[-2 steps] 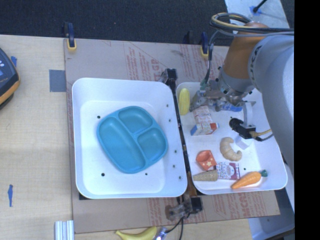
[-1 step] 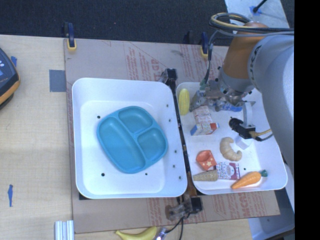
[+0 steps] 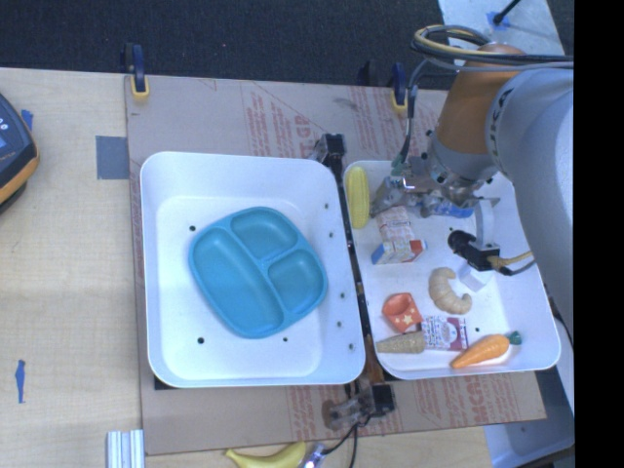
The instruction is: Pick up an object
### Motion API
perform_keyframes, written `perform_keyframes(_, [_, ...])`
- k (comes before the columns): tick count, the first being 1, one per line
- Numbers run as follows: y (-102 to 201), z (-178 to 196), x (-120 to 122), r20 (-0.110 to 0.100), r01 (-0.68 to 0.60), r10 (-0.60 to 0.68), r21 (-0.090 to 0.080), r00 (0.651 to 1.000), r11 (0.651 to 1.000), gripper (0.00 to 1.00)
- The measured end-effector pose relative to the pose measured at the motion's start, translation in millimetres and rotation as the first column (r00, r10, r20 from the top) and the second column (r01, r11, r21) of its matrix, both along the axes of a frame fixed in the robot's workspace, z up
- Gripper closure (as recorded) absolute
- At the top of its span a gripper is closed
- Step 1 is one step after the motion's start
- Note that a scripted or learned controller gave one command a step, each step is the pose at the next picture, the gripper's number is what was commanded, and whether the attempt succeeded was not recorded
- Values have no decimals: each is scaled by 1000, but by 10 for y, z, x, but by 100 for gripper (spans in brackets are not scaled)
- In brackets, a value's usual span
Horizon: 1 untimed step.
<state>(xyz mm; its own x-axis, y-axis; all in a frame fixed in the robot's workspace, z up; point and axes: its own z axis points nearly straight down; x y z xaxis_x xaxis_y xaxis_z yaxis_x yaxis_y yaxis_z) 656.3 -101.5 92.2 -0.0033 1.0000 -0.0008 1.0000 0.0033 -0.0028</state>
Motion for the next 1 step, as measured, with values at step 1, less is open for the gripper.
perform_keyframes(1, [0, 105, 2, -2, -3, 3, 0, 1000, 1000, 100])
